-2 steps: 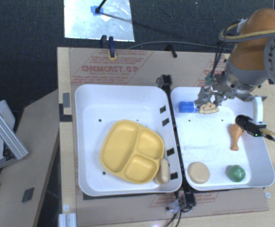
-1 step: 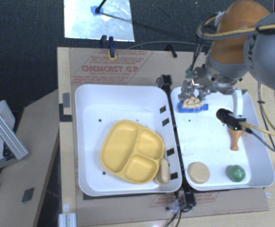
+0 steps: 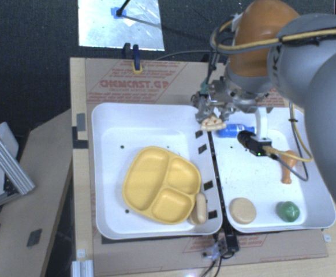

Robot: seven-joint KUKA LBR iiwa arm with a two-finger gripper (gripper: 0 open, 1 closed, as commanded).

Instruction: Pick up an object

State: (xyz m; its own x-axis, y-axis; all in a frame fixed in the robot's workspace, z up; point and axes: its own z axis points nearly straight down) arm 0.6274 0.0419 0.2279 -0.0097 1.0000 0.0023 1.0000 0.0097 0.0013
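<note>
Fingers (image 3: 205, 107): drawing in narrowly on a small tan wedge (image 3: 212, 122) with reddish spots; the wedge is showing between their tips, and no spare gap is showing on either side of it.
Gripper (image 3: 212, 115): hanging tip-down over the far end of the divider (image 3: 209, 166) that is separating the two bins.
Task's thing: the tan wedge is sitting at the fingertips and lying across the line of the divider, not flat on either bin floor. It is therefore looking lifted, though how high cannot be told.
Right bin (image 3: 324, 212): holding a blue piece (image 3: 230, 131) just beside the tan wedge, an orange-tan handled piece (image 3: 287, 167) nearer the right wall, and a pale round disc (image 3: 243, 210) and a green lump (image 3: 288, 211) along the near edge, these two lying near each other but apart.
Left bin (image 3: 107, 154): carrying a yellow divided plate (image 3: 156, 180), with a tan oval piece (image 3: 200, 208) touching its near right rim.
Step in hand: judged to be the lift after the grasp; the pick is appearing made, but the hold is not yet looking proven.
Next move: calling for a straight, unhurried rise with the grip unchanged, staying clear of the divider and the bin walls.
Risk: the tan wedge is small and is seeming caught near one edge, so a jolt or a brush against the divider is likely to shake it loose into either bin.
</note>
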